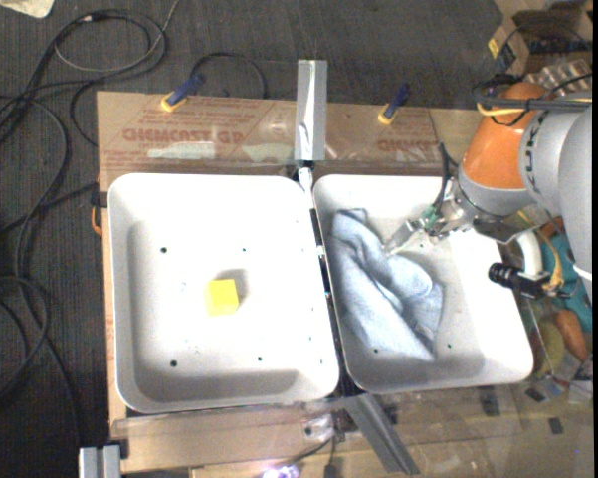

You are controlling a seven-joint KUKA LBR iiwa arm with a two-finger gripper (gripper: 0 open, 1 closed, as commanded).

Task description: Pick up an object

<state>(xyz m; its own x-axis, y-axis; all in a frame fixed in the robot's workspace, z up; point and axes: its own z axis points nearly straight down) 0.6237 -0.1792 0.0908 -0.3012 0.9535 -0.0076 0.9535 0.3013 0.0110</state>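
**Gripper low over a blue-grey cloth in the right bin**

Looking down at a slant on a bench (199, 132), the view takes in two shallow white bins side by side. Nearest the camera, at about 7 o'clock from the centre, the left bin (139, 257) holds a small yellow block (223, 297) lying alone on its floor. At about 4 o'clock, the right bin (478, 352) holds a crumpled blue-grey cloth (388, 287) that runs from the bin's far left corner down toward its near edge, covering much of the left half. At 3 o'clock, the gripper (418, 233) reaches in from the right, its tip at the cloth's upper right edge. Whether its tip is spread or pinched together cannot be told, nor whether it touches the cloth. Behind it, at 2 o'clock, rises the grey arm (567, 167) with its orange band (493, 157). Farthest off, black cables (40, 157) loop across the dark floor at 10 o'clock.
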